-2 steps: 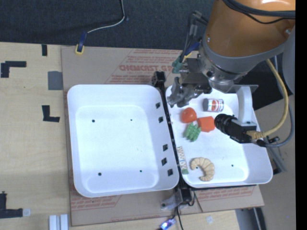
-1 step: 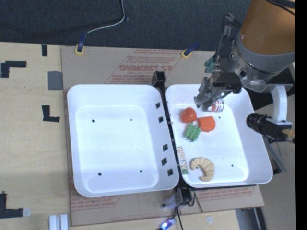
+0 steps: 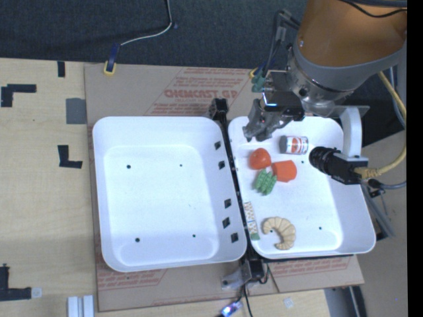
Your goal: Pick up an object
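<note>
jaws [image 3: 259, 128] above tomato [image 3: 260, 158]

A single fixed camera looks down at a slant from above the bench [image 3: 39, 177], far enough back to take in both white bins, the left bin [image 3: 158, 190] and the right bin [image 3: 330, 223]. The arm [image 3: 353, 25] enters from the frame's upper right.
</note>
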